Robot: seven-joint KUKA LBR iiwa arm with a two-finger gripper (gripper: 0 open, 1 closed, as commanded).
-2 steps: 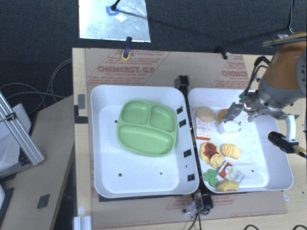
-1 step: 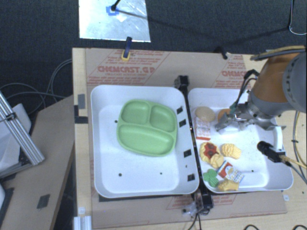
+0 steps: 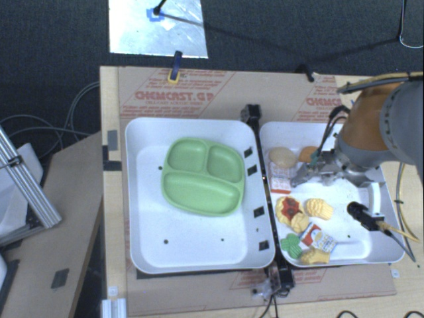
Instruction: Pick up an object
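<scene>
Here's the arm [image 3: 381, 128] reaching in from the right, low over the right bin [image 3: 379, 249], and the gripper [image 3: 303, 173] sits near the bin's back left corner. Whether it's clenched or released, I can't tell from this angle. Just beside it lie a beige ball [image 3: 283, 156], an orange piece [image 3: 308, 154] and a clear packet [image 3: 281, 177]; nothing is seen grasped. Nearer the front of that bin are a red and yellow piece [image 3: 289, 208], a yellow corn [image 3: 320, 209], a red and white packet [image 3: 319, 238], a green piece [image 3: 290, 245] and a yellow piece [image 3: 315, 257]. Over in the left bin [image 3: 149, 244], a green plate [image 3: 202, 176] lies flat, well apart from the action.
</scene>
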